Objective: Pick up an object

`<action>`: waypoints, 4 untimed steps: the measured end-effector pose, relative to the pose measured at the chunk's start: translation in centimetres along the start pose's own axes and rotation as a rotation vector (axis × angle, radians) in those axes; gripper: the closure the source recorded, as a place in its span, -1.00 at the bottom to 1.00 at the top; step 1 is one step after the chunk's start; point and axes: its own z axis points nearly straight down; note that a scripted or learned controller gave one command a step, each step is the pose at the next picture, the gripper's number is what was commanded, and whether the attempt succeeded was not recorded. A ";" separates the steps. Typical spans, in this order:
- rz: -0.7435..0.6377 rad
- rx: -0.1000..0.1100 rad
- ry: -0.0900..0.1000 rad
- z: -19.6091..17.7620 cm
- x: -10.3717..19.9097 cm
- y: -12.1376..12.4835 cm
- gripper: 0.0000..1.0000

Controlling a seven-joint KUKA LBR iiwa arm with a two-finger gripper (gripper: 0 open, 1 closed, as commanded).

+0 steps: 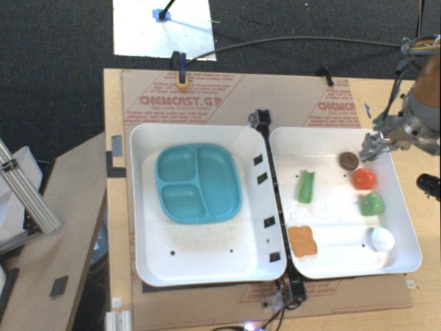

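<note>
Camera view: gripper (372,145) over right bin's (406,205) far right edge; finger gap cannot be told, nothing seen held. Brown round piece (349,161) just beside it, lower left. Red ball (364,179) below; green object (371,204) farther below. Teal tray (198,183) well left.
</note>
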 end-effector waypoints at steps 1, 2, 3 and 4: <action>-0.002 0.003 0.001 -3.7 0.0 0.2 1.00; -0.005 0.005 0.003 -2.4 4.7 2.3 1.00; -0.005 0.007 0.004 -0.7 10.2 3.6 1.00; -0.006 0.004 0.004 -1.3 15.5 4.6 1.00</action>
